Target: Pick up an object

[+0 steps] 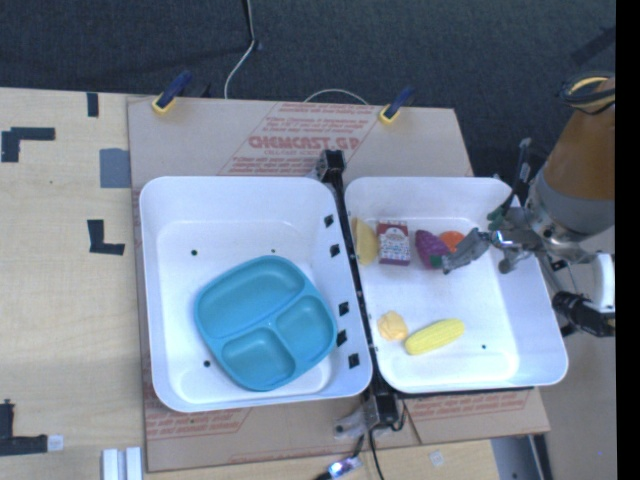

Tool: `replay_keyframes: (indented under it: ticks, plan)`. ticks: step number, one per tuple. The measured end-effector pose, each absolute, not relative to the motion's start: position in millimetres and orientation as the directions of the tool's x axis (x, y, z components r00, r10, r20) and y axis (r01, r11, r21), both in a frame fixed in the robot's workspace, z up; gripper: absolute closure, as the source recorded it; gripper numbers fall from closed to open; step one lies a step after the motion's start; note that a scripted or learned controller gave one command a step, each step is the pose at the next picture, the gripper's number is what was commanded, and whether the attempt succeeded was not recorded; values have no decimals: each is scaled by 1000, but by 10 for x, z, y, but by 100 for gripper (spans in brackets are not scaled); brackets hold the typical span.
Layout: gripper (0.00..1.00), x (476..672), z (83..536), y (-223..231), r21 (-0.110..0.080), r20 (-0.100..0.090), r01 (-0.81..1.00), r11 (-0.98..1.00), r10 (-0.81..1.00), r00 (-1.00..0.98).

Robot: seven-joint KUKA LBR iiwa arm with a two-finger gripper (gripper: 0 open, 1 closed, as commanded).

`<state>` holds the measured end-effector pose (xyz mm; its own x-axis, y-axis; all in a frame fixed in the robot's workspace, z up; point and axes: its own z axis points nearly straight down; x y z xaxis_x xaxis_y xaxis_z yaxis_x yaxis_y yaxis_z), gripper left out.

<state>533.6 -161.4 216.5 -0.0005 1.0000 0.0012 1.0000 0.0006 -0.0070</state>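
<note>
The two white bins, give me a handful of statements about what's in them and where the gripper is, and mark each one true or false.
1. The blue divided plate lies in the left bin. True.
2. The toy corn cob lies in the left bin. False: it lies in the right bin, near the front.
3. The gripper is over the right bin, close to the purple toy. True.
4. The small red box rests on the blue divided plate. False: it sits toward the back of the right bin, left of the purple toy.
5. The gripper is lifting the toy corn cob. False: the corn cob lies on the bin floor, apart from the gripper.
</note>
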Motion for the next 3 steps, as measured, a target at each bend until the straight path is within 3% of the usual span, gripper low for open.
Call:
replay_keyframes:
  ticks: [2,3]
  plan:
    - [0,5411,1055,-1632,-6,1,1000,2,1000,-2]
    - [100,5415,1184,-1631,-4,1,1000,2,1000,-2]
